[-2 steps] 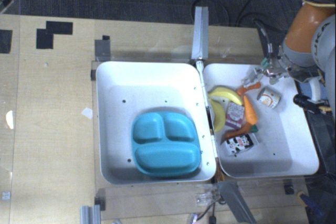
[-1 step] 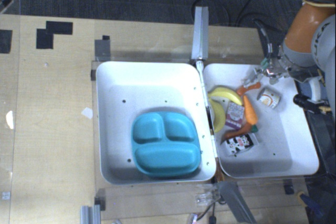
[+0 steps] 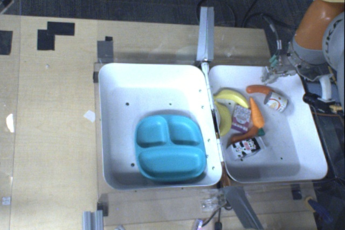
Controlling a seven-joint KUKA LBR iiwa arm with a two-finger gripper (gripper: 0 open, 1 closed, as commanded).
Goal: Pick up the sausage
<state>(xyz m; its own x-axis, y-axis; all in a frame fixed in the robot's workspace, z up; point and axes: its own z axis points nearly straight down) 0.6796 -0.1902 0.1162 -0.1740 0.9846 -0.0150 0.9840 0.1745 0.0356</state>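
No label can be read on the carton (image 3: 247, 147) nearest. Beyond it, carrot (image 3: 255, 112), packet (image 3: 241, 118) and bananas (image 3: 230, 98) crowd the right bin (image 3: 302, 143). The sausage (image 3: 260, 89) lies farther back. The jaws' (image 3: 276, 68) state cannot be told.

arm (image 3: 323, 29): cut off by right edge
gripper (image 3: 276, 70): finger state too small to tell
carton (image 3: 248, 147): print unreadable, partly under sausage (image 3: 243, 136)
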